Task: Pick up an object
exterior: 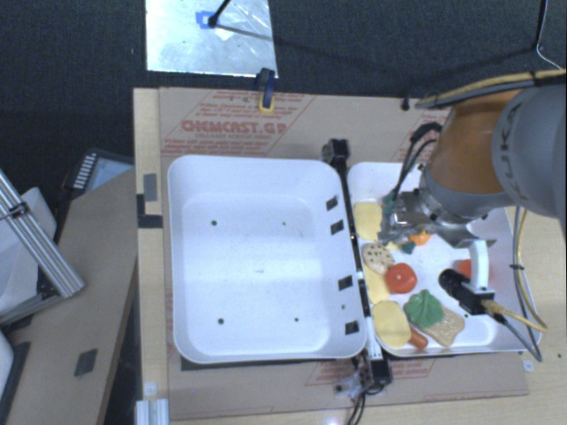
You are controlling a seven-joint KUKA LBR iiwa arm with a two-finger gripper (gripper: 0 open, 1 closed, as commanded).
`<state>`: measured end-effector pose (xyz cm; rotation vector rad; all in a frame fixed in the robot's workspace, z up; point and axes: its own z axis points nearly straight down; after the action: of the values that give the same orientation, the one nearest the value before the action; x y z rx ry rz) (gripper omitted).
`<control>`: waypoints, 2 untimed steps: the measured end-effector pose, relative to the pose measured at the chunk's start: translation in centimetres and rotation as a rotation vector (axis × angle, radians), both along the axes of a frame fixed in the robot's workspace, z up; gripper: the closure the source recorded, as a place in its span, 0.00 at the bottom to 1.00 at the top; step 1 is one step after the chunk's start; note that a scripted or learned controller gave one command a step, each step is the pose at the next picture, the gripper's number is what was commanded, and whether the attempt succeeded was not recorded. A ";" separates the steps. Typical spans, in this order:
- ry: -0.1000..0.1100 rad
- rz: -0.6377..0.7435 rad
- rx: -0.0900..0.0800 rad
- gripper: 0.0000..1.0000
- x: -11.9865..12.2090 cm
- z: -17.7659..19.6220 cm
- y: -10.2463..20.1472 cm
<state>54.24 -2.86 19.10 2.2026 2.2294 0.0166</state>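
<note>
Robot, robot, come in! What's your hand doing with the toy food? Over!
Hand down in right bin, among toy food. Nothing seen held. Tomato, cookie, green piece close by. Arm hides part of the pile.

You have the pickable pieces all in the right bin [496, 336], crowded toward its left side. A red tomato [401, 277] sits mid-bin, with a speckled cookie [377, 257] just left of it. Below lie a green leafy piece [424, 307], a tan cracker [446, 328] and a pale yellow lump [391, 322]. A yellow piece [367, 215] lies farther up.
</note>
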 end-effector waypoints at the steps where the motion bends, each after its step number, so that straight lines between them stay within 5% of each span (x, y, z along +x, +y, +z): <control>1: 0.013 -0.003 0.000 1.00 -1.7 -0.7 4.4; 2: 0.009 -0.004 0.000 1.00 1.9 -0.6 7.5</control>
<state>56.09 4.67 18.45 2.2118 2.2293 0.0058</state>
